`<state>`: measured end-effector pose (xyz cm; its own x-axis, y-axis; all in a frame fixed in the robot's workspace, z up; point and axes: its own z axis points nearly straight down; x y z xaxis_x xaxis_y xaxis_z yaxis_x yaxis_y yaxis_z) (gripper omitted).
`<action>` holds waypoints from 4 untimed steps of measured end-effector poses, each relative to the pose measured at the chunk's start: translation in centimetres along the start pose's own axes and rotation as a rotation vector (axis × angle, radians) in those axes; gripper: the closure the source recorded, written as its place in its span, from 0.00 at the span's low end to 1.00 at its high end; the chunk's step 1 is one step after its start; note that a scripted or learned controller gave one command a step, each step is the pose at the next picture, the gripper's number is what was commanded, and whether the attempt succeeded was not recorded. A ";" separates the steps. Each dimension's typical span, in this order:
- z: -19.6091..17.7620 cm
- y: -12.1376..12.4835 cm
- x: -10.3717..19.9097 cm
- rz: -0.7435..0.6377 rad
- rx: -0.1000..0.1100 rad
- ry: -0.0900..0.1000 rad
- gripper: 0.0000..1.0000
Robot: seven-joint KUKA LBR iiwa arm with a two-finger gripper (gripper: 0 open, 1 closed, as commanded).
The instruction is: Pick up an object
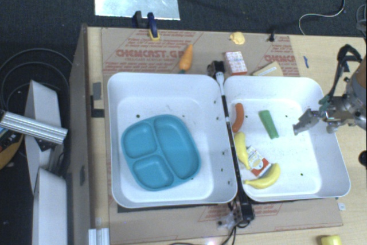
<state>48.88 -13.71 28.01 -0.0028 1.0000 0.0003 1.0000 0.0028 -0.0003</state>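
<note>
The right white bin holds a reddish sausage, a green block, two yellow bananas and a small red-and-white packet between them. My gripper hangs over the right part of this bin, to the right of the green block and apart from it. It looks open, with nothing between its fingers. The arm comes in from the right edge.
The left white bin holds a blue divided plate. Behind the bins on the bench lie an orange carrot, a small box and a yellow piece. A divider wall runs between the bins.
</note>
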 end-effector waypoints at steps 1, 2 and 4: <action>5.9 11.1 -1.5 -0.005 -0.010 -0.004 0.00; 20.0 13.1 -1.8 -0.002 0.003 0.000 0.00; 11.9 13.4 3.7 -0.007 -0.007 0.001 1.00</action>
<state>62.25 -10.00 16.14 -0.0094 1.0000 0.0013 0.9999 0.0094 0.0067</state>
